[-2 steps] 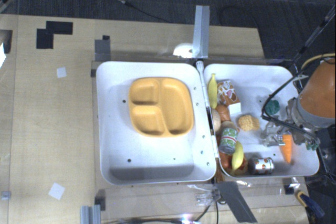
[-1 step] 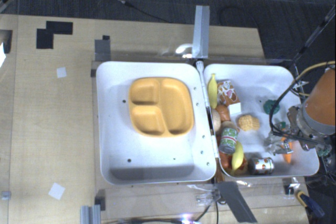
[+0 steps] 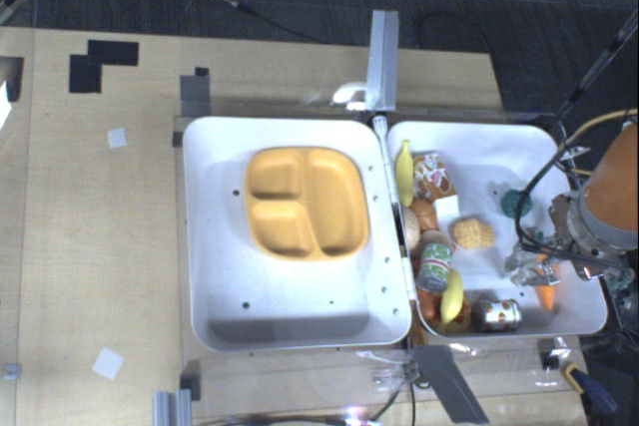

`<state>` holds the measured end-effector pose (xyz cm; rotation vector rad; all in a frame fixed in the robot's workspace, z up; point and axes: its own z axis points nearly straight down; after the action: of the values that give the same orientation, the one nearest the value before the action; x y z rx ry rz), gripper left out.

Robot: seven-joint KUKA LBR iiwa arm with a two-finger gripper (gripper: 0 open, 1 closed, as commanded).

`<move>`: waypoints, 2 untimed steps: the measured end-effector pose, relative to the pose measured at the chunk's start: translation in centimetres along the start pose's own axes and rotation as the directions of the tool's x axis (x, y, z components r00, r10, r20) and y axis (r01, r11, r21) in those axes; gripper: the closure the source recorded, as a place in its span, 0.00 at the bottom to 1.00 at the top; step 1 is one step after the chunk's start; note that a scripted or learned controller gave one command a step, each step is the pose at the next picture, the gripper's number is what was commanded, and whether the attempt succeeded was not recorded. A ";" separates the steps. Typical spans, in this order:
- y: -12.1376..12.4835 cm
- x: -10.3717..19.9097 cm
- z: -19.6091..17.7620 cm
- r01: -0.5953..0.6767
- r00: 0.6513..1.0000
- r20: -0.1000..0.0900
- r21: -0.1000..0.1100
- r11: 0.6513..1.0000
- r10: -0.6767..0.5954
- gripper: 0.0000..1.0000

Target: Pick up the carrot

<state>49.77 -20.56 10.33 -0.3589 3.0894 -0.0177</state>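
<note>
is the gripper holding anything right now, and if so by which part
It cannot be told. The gripper sits right over the small orange carrot in the right white bin, but no grip shows between its fingers.

No legible text on any item.

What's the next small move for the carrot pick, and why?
Probably a short straight descent: the gripper sits low in the right bin, right over the carrot by the near right corner. Whether the fingers already bracket it can't be judged from this view.
</note>
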 end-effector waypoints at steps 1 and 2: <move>0.0 -0.2 -0.1 0.191 0.981 -0.018 -0.015 0.982 -0.191 1.00; 1.8 -2.9 1.3 -0.076 0.997 -0.018 -0.007 0.997 0.076 1.00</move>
<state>52.20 -18.10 9.04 -0.2420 3.1193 -0.0074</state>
